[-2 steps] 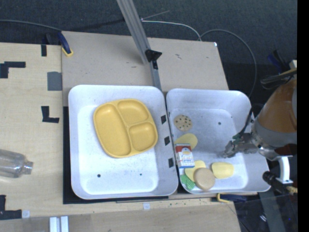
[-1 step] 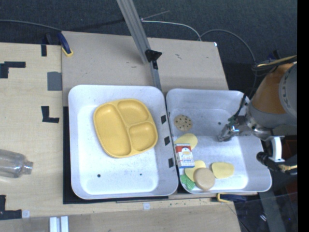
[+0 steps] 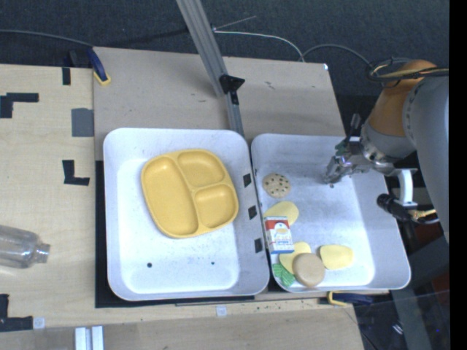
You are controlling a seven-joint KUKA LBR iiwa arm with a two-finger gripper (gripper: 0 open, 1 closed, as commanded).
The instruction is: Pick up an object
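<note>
Partly blurred, the tool (image 3: 334, 173) hovers over the right bin (image 3: 379, 268); its grip state is unclear.

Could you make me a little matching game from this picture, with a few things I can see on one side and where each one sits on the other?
Things:
1. yellow divided plate
2. cookie
3. clear bottle
4. claw

Places:
A. lying on the bench, outside both bins, at the view's left edge
B. over the right bin's upper part, near the arm
C. in the left bin
D. in the right bin, near the wall between the bins

Pairs: 1-C, 2-D, 3-A, 4-B
</note>
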